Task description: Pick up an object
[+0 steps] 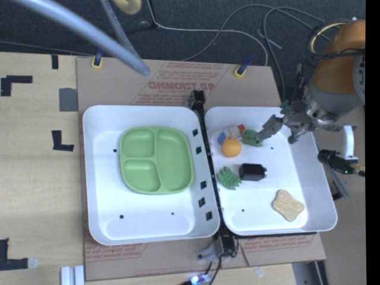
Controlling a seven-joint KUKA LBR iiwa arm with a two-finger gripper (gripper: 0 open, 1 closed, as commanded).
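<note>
**Desk:** While the grey arm reaches in from the right, where does its gripper (284, 129) stand?

**Photographer:** Over the upper part of the right bin (309, 177), its two dark fingers (270, 127) spread open with nothing between them. One finger points toward a small green piece (250, 138) and ends just beside it.

**Desk:** And the candidates for the pick?

**Photographer:** All in that bin: the green piece, an orange ball (231, 148) touching or nearly touching it, small red and blue bits (230, 133) above the ball, a black block (252, 171), a green leafy toy (228, 177) and a tan biscuit shape (288, 205) near the front corner. The left bin (101, 159) holds a green divided plate (157, 160).

**Desk:** What could spoil it?

**Photographer:** Crowding, I judge. A descent on the green piece may nudge the ball, which would roll, or pinch two things at once. A finger landing on top of the piece instead of beside it would close on nothing.
</note>
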